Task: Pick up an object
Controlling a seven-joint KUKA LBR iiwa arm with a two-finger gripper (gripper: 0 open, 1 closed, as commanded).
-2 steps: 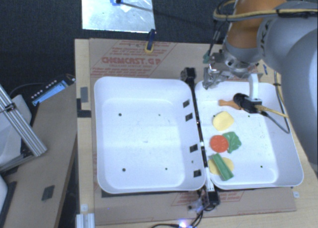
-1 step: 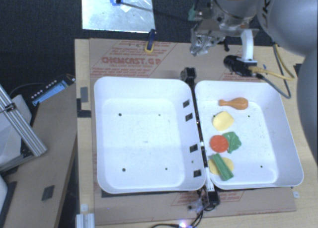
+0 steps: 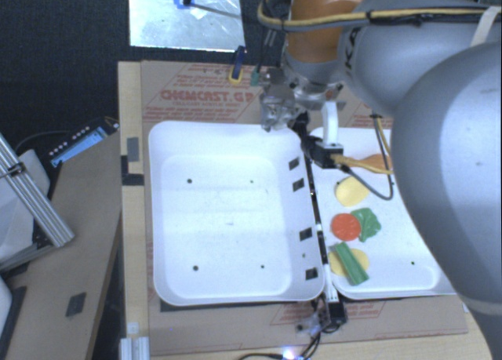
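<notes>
Several small toy foods lie in the right bin (image 3: 408, 276): an orange-brown piece (image 3: 370, 164), a yellow piece (image 3: 351, 191), a red round one (image 3: 345, 227), a leafy green one (image 3: 368, 223) and a green stick (image 3: 352, 263) lying across a second yellow piece (image 3: 360, 257). My gripper (image 3: 274, 118) hangs over the far rim of the left bin (image 3: 169, 194), near its back right corner. It is up and to the left of all the foods and touches none of them. The arm's grey body hides the right side of the right bin.
A divider with black clips (image 3: 312, 209) runs between the two bins. Both bins rest on a cardboard sheet (image 3: 196, 92). A shiny foil panel (image 3: 184, 5) lies behind it. A metal rail (image 3: 35, 201) and a blue strip (image 3: 78, 143) are off to the left.
</notes>
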